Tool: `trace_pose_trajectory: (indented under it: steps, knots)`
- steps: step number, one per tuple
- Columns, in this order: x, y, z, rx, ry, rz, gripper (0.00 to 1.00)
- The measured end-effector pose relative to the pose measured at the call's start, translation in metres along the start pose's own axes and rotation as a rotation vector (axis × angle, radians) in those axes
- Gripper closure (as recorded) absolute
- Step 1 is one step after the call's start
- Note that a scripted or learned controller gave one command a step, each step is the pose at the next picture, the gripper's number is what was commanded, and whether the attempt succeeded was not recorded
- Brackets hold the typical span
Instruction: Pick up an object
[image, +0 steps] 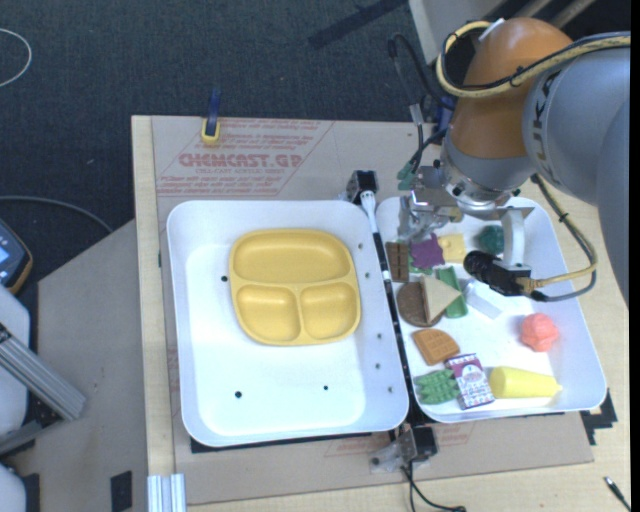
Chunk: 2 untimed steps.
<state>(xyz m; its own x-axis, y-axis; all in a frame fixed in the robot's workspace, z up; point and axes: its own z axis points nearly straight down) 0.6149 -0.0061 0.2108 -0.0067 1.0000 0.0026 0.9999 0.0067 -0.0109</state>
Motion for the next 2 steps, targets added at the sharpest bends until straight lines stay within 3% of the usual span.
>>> trace_pose_trajectory:
  steps: [2]
  knots:
    - [-0.003,-0.006,-0.019,-0.009,-0.003,0.004,1.0]
